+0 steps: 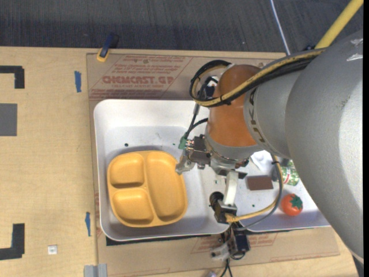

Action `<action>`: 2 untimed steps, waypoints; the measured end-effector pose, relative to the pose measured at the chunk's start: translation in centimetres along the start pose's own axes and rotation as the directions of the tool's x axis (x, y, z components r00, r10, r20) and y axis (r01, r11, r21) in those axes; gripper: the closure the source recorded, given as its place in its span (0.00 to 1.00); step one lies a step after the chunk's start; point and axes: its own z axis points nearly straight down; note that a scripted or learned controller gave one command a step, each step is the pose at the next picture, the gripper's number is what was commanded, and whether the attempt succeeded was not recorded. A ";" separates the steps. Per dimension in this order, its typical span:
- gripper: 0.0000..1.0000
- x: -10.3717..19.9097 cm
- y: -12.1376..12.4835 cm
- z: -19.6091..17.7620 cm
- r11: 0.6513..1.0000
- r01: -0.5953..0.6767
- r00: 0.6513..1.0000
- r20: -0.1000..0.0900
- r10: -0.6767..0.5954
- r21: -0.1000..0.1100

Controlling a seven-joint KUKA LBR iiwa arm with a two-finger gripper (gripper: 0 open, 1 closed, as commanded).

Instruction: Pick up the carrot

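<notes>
Your surface is tan cardboard holding a shallow white bin (109,126). Inside at left lies a smooth yellow three-compartment plate (147,186). The bulky grey arm (311,114) covers the bin's right part. An orange, green-topped carrot (291,205) lies near the bin's right edge, beside a flat brown block (259,183).

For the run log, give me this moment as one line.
arm: over white bin | yellow tray: in bin, left | orange-red item: bin's right, untouched | carrot: unidentified
</notes>
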 end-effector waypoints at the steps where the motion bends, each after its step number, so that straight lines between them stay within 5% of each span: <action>1: 0.00 0.8 -2.8 7.9 0.991 0.134 0.991 -0.012 -0.134 -0.008; 2: 1.00 0.8 -2.7 6.9 0.991 0.131 0.991 -0.012 -0.131 -0.010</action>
